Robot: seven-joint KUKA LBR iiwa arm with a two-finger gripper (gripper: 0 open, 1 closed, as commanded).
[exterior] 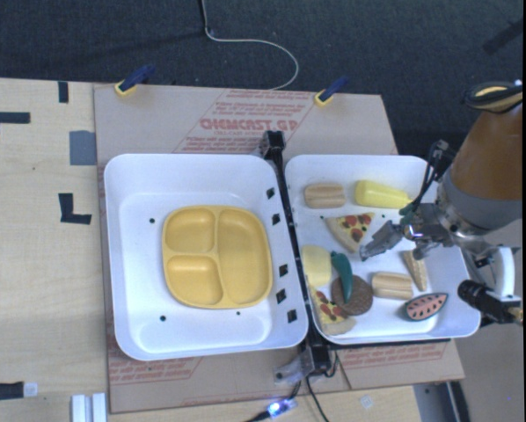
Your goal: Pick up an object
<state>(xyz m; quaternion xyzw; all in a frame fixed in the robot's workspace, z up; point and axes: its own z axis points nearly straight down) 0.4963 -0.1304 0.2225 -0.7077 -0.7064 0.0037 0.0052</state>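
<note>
Now the tool (393,238) hangs low over the right bin (379,323), reaching in from the right on the grey arm (483,178). Its two dark fingers (375,243) stand apart, spread open, and nothing sits between them. Just left of the tool lies a pizza slice (351,228), its tip close to one finger. Above and left of the tool sits a bread roll (324,195), and straight above it a yellow block (382,193). Below the tool lies a tan cylinder (392,285), with a wafer (416,271) just right of that and a watermelon slice (424,306) further down. Down and left of the tool a pale yellow piece (316,264), a teal strip (342,271), a brown cookie (357,295) and a second pizza piece (326,310) crowd together, touching. Well to the left of the tool, the left bin (131,262) holds a yellow divided plate (217,257). Both bins rest on cardboard (245,121) on the counter (34,280).
</note>
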